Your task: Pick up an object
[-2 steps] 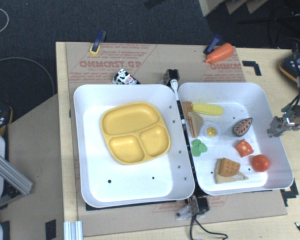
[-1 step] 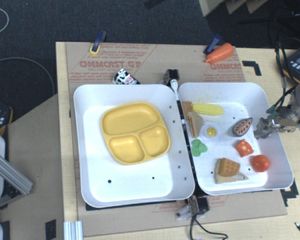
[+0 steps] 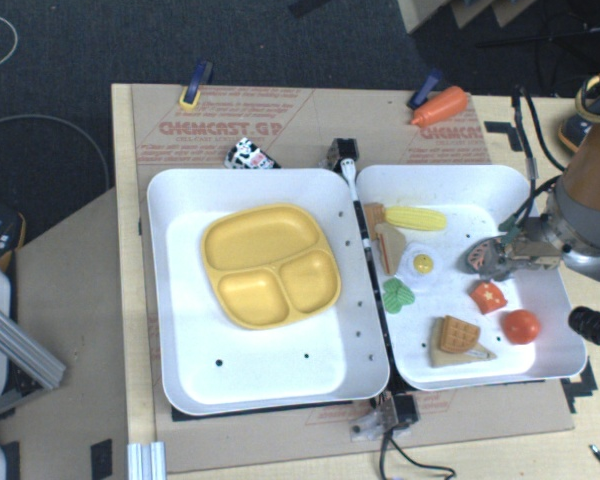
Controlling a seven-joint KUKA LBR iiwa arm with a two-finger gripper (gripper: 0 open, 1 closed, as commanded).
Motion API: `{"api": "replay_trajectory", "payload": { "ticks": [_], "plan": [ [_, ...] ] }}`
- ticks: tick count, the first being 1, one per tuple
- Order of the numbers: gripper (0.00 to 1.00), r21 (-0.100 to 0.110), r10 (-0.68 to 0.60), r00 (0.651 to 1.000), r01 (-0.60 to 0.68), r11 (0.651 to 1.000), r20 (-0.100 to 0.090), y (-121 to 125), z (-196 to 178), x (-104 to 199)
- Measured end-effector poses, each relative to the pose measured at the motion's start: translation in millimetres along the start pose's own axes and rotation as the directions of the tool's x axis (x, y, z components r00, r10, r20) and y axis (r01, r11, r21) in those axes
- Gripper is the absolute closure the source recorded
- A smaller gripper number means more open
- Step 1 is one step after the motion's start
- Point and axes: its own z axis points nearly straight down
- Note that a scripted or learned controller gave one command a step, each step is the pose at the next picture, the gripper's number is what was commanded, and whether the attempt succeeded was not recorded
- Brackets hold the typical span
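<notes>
My gripper [image 3: 487,258] hangs low over the right part of the right bin [image 3: 450,183], reaching in from the right. Just below it lies a small red piece [image 3: 488,296], with a red tomato [image 3: 521,326] to its lower right. To the gripper's left are a fried egg [image 3: 421,263], a yellow corn cob [image 3: 415,219] and a brown bread wedge [image 3: 388,246]. A green leaf [image 3: 396,294] and a waffle piece [image 3: 456,338] sit nearer the front. I see nothing held in the gripper.
The left bin [image 3: 180,298] holds a yellow divided plate [image 3: 270,265]. On the bench behind the bins lie an orange carrot [image 3: 440,106], a black-and-white toy [image 3: 248,155] and a blue and yellow clamp [image 3: 193,88]. Cables run along the right side.
</notes>
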Motion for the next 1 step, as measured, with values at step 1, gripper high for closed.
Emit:
{"api": "replay_trajectory", "payload": {
  "ticks": [1],
  "plan": [
    [1.0, -0.003, 0.0, 1.0, 0.0, 1.0, 0.001, 5.5, -4.3, 37.7]
  ]
}}
